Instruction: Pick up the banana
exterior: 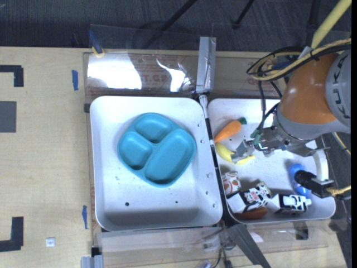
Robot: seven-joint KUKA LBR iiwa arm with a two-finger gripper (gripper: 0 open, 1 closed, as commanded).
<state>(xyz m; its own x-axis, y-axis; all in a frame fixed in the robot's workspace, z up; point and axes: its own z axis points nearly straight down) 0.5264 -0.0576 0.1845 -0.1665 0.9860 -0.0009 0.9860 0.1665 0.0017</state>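
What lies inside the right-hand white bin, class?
The right-hand white bin holds an orange toy carrot, a yellow toy banana under the grey gripper, a blue object and black-and-white toys. The arm covers the bin's right part.

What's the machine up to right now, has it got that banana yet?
Gripper down in right white bin, right at small yellow banana. Grasp not confirmed. Orange toy carrot lies close beside it.
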